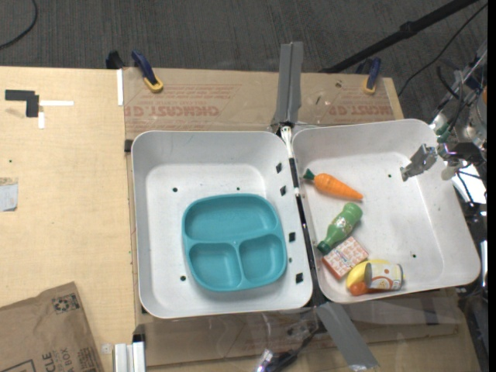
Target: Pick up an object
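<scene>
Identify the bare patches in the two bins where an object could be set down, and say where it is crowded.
Left bin: a bare strip runs along its far wall, behind the teal divided plate. Right bin: bare floor lies right of the carrot and green bottle, under the gripper. Crowded: its near left corner, with the small box, the yellow fruit and the carton.

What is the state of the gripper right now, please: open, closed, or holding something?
Gripper: over the right bin, near its upper right corner, nothing between its fingers; open or closed cannot be told.
</scene>
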Tool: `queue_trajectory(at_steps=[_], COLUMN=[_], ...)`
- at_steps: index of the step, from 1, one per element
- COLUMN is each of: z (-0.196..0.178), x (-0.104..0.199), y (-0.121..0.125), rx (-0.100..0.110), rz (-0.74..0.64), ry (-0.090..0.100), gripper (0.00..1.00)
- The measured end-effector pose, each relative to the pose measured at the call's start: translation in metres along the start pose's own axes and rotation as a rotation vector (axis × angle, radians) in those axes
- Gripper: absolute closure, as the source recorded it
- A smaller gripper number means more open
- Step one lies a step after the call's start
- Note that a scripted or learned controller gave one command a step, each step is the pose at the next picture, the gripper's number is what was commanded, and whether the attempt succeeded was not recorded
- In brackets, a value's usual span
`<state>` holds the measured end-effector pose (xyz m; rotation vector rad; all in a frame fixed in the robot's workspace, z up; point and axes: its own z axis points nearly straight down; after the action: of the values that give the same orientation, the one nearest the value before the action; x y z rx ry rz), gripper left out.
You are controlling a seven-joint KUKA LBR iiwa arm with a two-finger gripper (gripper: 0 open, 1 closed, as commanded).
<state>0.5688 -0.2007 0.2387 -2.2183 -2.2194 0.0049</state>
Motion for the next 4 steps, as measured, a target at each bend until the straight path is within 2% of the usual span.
queue_trajectory(at_steps=[1,2,3,4], z=[0.127,0.137,0.136,0.136], x=[0.085,0.080,0.073,0.083], y=[0.054,0.062,-0.020,-0.050], rx=[-0.012,-0.020,-0.037,-0.041], rz=[-0.062,-0.127,-0.363,-0.388], ry=[0.002,-0.003,-0.012,-0.014], gripper=[0.00,0.00,0.00,0.00])
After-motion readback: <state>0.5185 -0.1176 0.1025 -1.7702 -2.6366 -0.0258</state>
